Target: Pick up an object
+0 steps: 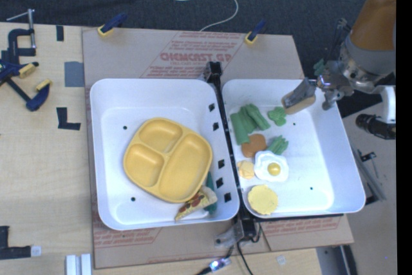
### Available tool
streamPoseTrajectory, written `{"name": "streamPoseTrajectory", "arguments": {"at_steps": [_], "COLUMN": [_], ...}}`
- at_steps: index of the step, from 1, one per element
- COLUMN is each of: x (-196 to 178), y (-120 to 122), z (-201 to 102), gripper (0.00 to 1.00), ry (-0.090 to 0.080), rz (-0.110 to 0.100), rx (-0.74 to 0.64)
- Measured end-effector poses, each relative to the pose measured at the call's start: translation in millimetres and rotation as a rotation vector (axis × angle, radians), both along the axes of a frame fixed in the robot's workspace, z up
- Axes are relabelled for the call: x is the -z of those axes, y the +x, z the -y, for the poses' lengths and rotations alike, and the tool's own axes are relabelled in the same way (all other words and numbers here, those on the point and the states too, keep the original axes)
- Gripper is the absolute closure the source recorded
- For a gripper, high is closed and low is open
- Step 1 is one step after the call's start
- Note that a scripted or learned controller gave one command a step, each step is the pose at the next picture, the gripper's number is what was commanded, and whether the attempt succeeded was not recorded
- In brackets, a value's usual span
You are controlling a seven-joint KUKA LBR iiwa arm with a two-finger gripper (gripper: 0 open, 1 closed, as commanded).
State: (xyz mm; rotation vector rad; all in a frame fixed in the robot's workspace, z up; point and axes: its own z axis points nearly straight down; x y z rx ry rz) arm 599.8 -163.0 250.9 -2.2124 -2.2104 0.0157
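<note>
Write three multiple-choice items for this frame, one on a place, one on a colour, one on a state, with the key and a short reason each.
1. Where does the fried egg lie?
A. in the right bin
B. on the plate
C. on the cardboard

2. What colour is the divided plate in the left bin?
A. white
B. yellow
C. green

3. Where is the gripper?
A. above the right bin's far edge, apart from the food
B. pressed on the plate
C. over the left bin

Key: 1 A, the egg sits among the toy food in the right bin. 2 B, the plate is plainly yellow. 3 A, it hangs near the far rim, touching nothing visible.
</note>
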Motion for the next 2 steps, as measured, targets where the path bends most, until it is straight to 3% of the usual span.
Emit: {"name": "streamPoseTrajectory", "arguments": {"at_steps": [1,2], "x": [-6,48], "y": [2,10], "z": [0,0], "gripper": [0.00,0.00], "ry": [-0.002,-0.002], "rz": [0.010,0.005], "rx": [-0.003,-0.003]}}
